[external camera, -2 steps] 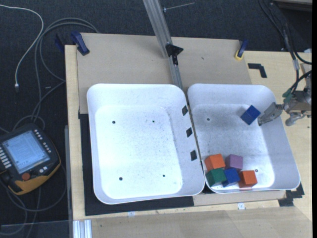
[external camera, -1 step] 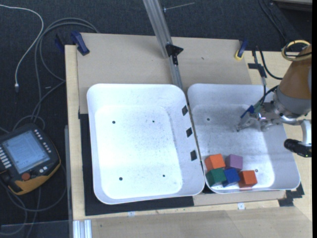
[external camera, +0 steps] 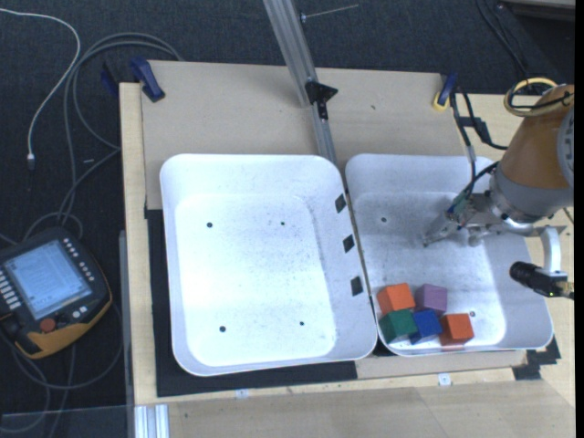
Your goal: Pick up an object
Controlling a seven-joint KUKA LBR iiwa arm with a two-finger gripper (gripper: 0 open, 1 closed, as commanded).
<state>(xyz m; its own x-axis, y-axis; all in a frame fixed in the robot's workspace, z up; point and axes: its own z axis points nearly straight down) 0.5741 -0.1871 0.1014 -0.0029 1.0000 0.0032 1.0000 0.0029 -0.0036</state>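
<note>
**Approach to a cluster of blocks in the right bin**

The arm (external camera: pixel 538 158) enters from the right and carries its gripper (external camera: pixel 449 231) over the middle of the right bin (external camera: pixel 365 176), above bare floor. How wide the claw stands cannot be told at this scale; nothing is seen held in it. The candidate objects lie well apart from it, packed into the bin's near corner: an orange block (external camera: pixel 396 297), a purple block (external camera: pixel 432 297), a green block (external camera: pixel 396 326), a blue block (external camera: pixel 425 325) and a second orange block (external camera: pixel 457 328). They touch or nearly touch one another, and the green and blue ones sit close against the near rim. The left bin (external camera: pixel 182 190) lies alongside. The step in hand is judged to be the approach. A clean pick probably favours an outer block with free sides, such as the purple one or the right-hand orange one, taken from straight above; a descent into the centre of the cluster risks landing a finger on a neighbour
</note>
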